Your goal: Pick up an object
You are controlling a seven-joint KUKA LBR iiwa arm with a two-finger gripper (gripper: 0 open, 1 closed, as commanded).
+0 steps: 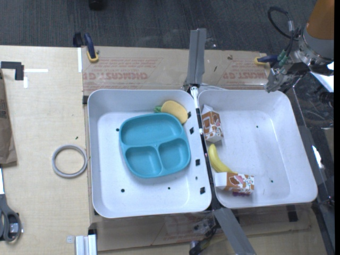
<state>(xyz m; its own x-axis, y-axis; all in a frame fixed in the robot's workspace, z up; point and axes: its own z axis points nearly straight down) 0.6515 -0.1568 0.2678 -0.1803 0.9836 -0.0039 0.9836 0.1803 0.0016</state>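
Two shallow white plastic bins sit side by side on the pale wooden desk (42,116), their rounded rims meeting at a grey metal bar down the middle. The left bin (101,195) holds a smooth turquoise plate (154,145), roughly square with soft corners and moulded into three compartments. Just behind the plate's far right corner lies a yellow lemon-shaped piece (175,109), touching the plate's edge, with a sliver of green peeking out beside it. In the right bin (281,158), everything crowds the left wall: a small carton (212,125) printed in brown and white stands tilted near the top, a curved yellow banana (217,161) lies just below it, and a second brown-and-white carton (238,183) lies on its side at the banana's lower end, touching it. The rest of that bin's speckled floor is bare. The arm's gripper (281,73) hangs above the far right corner of the right bin, well apart from all the objects, a tangle of dark metal and cables; I cannot tell how it is set from here. Out on the desk to the left rests a flat grey ring (69,160), and scissors (9,222) lie near the lower left edge.
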